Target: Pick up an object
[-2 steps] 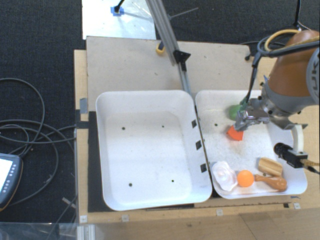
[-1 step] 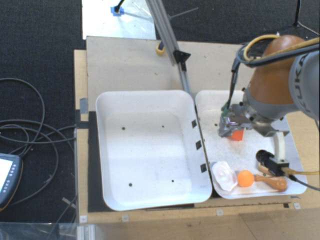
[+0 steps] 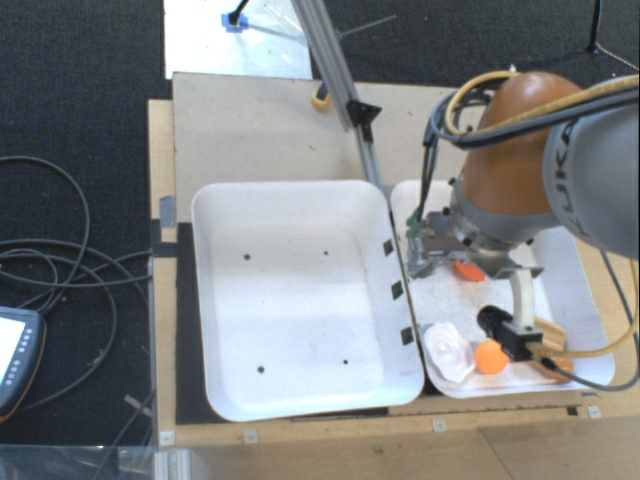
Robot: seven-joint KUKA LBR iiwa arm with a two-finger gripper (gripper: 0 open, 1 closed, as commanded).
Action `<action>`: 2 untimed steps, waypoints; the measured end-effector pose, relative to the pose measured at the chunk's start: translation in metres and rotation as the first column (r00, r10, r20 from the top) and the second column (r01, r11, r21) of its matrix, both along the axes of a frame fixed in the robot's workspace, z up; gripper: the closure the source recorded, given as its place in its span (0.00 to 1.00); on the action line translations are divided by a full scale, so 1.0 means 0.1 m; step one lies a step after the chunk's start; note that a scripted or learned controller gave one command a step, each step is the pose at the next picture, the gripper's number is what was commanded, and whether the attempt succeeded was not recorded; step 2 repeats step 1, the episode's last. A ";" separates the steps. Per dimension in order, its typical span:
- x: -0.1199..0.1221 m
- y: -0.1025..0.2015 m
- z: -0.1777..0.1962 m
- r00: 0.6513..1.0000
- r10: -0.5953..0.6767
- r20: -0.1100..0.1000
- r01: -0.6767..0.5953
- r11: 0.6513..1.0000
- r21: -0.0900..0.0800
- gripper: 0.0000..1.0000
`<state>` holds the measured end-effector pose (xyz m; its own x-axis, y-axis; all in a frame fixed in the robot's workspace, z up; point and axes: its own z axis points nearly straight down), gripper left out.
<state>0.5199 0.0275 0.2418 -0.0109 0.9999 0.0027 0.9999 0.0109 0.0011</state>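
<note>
My gripper (image 3: 421, 256) is low over the right bin (image 3: 585, 286), near its left wall, under the arm's orange wrist. An orange-red object (image 3: 468, 270) lies just to the right of the gripper, partly hidden by it. Nearer the front of the bin, a white crumpled object (image 3: 447, 351) sits beside an orange ball (image 3: 490, 358). Another orange piece (image 3: 561, 365) shows at the bin's front right corner. I see nothing between the gripper and the bin floor.
The left bin (image 3: 300, 298) adjoins the right bin along a shared wall with black clips. A slanted metal pole (image 3: 335, 63) stands behind the bins. Cables and a tablet (image 3: 15, 353) lie on the floor at the left.
</note>
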 end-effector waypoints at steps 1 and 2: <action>-0.10 0.62 -0.08 1.000 0.001 -0.002 -0.001 1.000 0.001 1.00; -0.10 0.62 -0.08 1.000 0.001 -0.002 -0.001 1.000 0.001 1.00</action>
